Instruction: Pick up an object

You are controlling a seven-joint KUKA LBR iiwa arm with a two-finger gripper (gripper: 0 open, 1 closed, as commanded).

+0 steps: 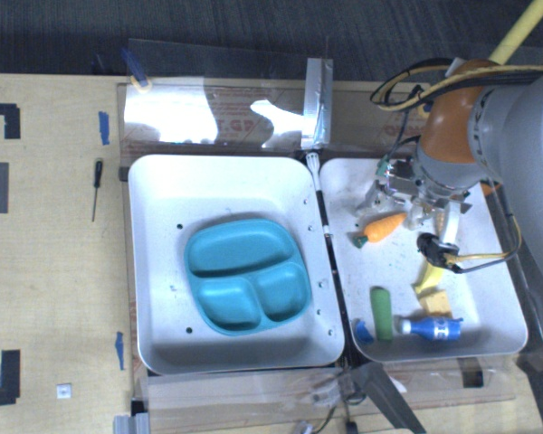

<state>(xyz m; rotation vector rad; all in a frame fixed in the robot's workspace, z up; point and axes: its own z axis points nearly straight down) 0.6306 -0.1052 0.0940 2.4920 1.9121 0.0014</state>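
Observation:
My gripper [404, 208] hangs over the upper middle of the right white bin [502, 333], pointing down. An orange toy carrot [383, 228] with a green tip lies just under it and slightly to its left, its right end tucked against the gripper. Whether the carrot is held is unclear. Further toward the front of the same bin lie a green cylinder [380, 312], a blue bottle [433, 329] on its side and a yellow piece [429, 278].
The left white bin [154, 188] holds a blue divided plate [246, 274]. A tan block [437, 302] sits above the blue bottle. A black-and-yellow cable [452, 259] hangs from the wrist over the right bin. The grey arm covers the bin's far right corner.

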